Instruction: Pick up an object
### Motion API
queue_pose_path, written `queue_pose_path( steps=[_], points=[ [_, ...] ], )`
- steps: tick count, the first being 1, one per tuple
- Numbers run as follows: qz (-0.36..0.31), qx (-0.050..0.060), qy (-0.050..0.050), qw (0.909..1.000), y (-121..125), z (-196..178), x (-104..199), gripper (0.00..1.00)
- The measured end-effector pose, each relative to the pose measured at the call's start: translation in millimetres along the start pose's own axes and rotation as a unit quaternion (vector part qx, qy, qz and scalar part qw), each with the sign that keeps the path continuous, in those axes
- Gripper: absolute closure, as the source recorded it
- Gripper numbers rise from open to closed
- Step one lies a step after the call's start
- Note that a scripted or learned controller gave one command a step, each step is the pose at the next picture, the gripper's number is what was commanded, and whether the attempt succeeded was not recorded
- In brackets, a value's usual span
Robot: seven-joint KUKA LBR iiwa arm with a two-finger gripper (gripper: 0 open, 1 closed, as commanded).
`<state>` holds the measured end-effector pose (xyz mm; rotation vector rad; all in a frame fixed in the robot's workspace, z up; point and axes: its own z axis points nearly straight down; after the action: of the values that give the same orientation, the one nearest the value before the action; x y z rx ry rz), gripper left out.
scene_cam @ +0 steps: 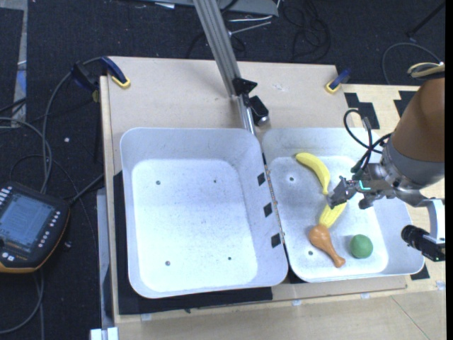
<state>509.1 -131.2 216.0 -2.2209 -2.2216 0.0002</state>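
Arm (425, 129) entering from the right edge, its orange band uppermost, grey wrist segment below. The wrist angles down and to the left, ending in the dark gripper (352, 191), which sits low with its tip directed leftward. A cable loops from the wrist over the gripper body. Finger spacing is not resolvable.

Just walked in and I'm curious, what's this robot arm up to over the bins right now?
The arm reaches in from the right, its gripper low over the right bin, right by the yellow banana. Whether it has a grip on anything is unclear. An orange drumstick-shaped toy and a green ball lie nearer the front of that bin. The left bin sits alongside.
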Motion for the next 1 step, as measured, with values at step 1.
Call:
queue_pose_path(
  steps=[1],
  points=[
    [0.000, 0.000, 0.000, 1.0000, 0.0, 0.0, 0.0, 0.00]
  ],
)
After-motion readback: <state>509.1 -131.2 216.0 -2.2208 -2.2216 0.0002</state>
